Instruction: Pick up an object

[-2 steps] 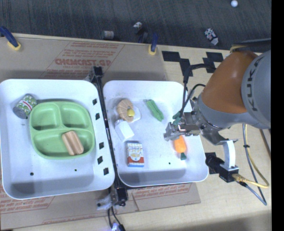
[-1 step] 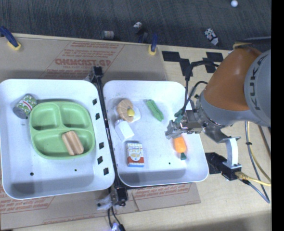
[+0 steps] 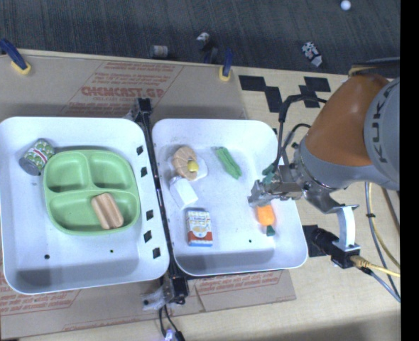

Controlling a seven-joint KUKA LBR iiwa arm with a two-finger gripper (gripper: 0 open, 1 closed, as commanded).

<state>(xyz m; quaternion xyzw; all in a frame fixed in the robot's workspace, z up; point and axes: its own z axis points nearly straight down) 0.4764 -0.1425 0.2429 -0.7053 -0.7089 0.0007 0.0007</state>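
Observation:
My gripper hangs over the right side of the right bin, reaching in from the right. Just below it lies a small orange carrot-like toy with a green tip, partly covered by the gripper body. I see nothing lifted off the bin floor. Also in this bin are a green pea pod, a tan bun-like toy with a yellow spot, a white piece and a small orange-and-white carton.
The left bin holds a green divided plate with a tan sausage-shaped toy in its lower right compartment. A small can lies at the plate's upper left. Black clips run along the divider between the bins.

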